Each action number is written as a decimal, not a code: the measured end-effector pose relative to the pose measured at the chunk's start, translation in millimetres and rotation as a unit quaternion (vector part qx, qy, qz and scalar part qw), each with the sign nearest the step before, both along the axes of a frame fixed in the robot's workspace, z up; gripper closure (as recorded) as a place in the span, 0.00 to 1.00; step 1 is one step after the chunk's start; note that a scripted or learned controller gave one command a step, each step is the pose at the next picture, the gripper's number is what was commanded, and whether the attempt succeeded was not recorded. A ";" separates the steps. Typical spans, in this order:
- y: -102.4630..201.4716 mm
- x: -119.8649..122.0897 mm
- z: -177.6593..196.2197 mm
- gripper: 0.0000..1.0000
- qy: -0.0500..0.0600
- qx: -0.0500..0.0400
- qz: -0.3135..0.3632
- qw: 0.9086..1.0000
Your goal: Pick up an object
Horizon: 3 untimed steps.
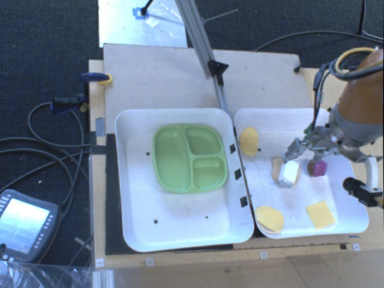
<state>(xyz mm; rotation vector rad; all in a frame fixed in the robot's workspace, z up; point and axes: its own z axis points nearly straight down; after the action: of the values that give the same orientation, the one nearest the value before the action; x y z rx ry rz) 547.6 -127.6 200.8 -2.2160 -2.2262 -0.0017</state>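
Right beside the purple block (318,167), claw (290,174) sits low on a white piece (289,173), probably lining up a grab (can't tell its finger state).

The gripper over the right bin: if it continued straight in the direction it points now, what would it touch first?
Most likely the small white block, directly under the gripper, which points down and leftwards into the right white bin. Depth is unclear from this single view.

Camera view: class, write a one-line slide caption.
Arm's gripper hovers over the right bin among food pieces; green plate fills the left bin.
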 end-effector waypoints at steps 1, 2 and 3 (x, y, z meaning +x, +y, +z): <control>0.0 0.1 0.2 0.00 0.000 0.000 -0.001 1.000; -0.1 9.9 -53.6 0.00 0.002 0.000 -0.002 1.000; -0.2 10.7 -104.2 0.00 -0.001 -0.001 -0.002 1.000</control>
<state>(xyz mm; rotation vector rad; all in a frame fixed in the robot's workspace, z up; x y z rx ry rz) 558.3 -127.8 96.6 -2.2223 -2.2238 -0.0012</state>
